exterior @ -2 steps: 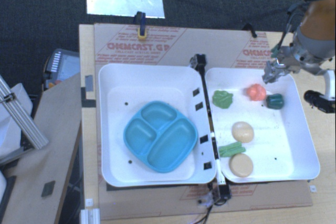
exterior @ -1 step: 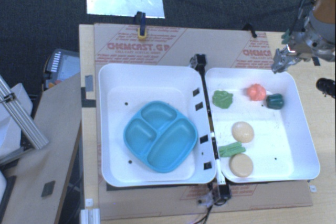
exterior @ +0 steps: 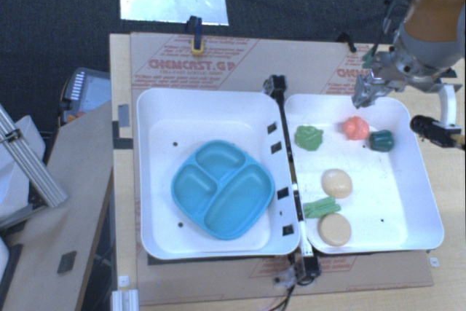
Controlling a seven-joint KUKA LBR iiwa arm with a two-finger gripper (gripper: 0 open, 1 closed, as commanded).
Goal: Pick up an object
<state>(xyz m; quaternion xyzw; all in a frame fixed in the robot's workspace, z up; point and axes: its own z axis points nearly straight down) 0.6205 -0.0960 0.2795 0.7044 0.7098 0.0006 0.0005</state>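
Fingers: the fingers (exterior: pixel 362 100) hang at the far rim of the right bin (exterior: pixel 419 178); whether they are wide or narrow I cannot tell, too small and dark against the rim. Nothing shows between them.

Nearest object: orange-pink lump (exterior: pixel 355 127), just beside and below the fingers, near the far wall. Likely the candidate, judging by closeness alone.

Next out: dark green block (exterior: pixel 381 140), touching or nearly touching the orange-pink lump on its right. A tight pair; a descent on 1 could nudge the other.

Further: light green leafy piece (exterior: pixel 309 137), apart to the left, near the divider between bins.

Near end of right bin: 2 pale round pieces, upper one (exterior: pixel 336 183) and lower one (exterior: pixel 334 229), with a green stick (exterior: pixel 321 207) lying between them and touching both or nearly so.

Left bin: left bin (exterior: pixel 156 156) carries a blue divided plate (exterior: pixel 221 188), 3 compartments, lying flat.

Why so placed: loose items scattered in the right bin look laid out as pick targets; the plate takes up much of the other bin's floor.

Arm pose: arm (exterior: pixel 429 18) reaches in from the right, orange band high, wrist angled down and leftward toward the bin's far corner.

Table: table (exterior: pixel 218 58) carries both bins side by side.

Task stage: judged as approach; no pick made yet.
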